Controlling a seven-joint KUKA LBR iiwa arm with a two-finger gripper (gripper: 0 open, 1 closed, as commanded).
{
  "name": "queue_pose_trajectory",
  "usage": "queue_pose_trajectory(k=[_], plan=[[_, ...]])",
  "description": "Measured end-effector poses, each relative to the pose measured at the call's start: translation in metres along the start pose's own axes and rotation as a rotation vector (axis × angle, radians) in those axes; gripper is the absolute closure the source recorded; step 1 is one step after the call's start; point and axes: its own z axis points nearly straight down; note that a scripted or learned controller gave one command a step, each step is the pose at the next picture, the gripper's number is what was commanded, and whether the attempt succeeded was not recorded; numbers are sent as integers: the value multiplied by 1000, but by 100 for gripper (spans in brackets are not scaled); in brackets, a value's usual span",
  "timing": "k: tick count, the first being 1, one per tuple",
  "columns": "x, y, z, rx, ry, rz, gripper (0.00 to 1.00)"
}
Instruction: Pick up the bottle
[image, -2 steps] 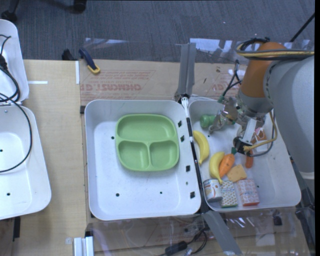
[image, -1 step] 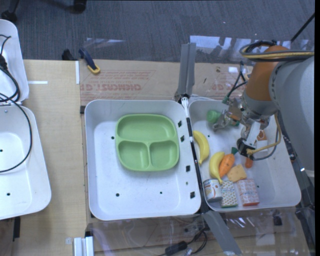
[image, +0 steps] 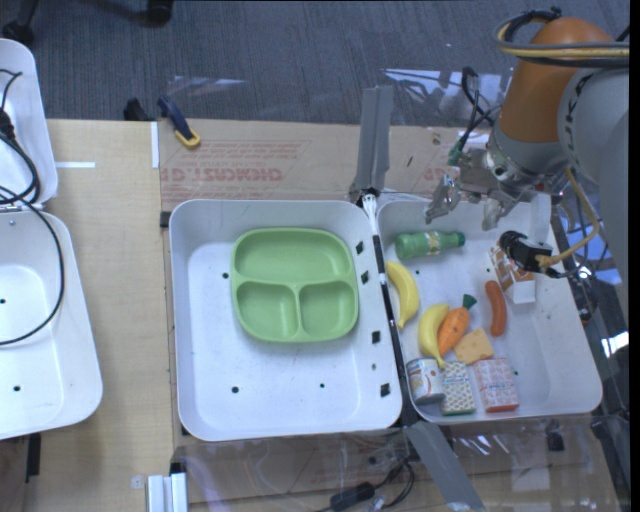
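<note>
Bottle (image: 428, 243): green, on its side at far end of right bin (image: 560, 390), cap toward right, near divider wall. Gripper (image: 466, 205) hangs just above and slightly right of bottle, fingers spread, nothing between them, no contact with bottle. Bananas (image: 404, 291) lie nearer camera, below bottle. Carrot (image: 453, 327) beside them. Green divided plate (image: 295, 284) in left bin (image: 200, 380).

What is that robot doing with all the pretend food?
The robot arm is reaching in over the right bin, where the toy food lies. Its gripper, fingers open, hangs just above a green bottle lying on its side near the bin's far edge. It holds nothing yet. Bananas, a carrot and a can lie nearby. The left bin holds a green plate.
</note>
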Motion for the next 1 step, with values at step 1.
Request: queue_pose_trajectory(k=[1], plan=[[-17,0,90,-16,-6,-403,0]])
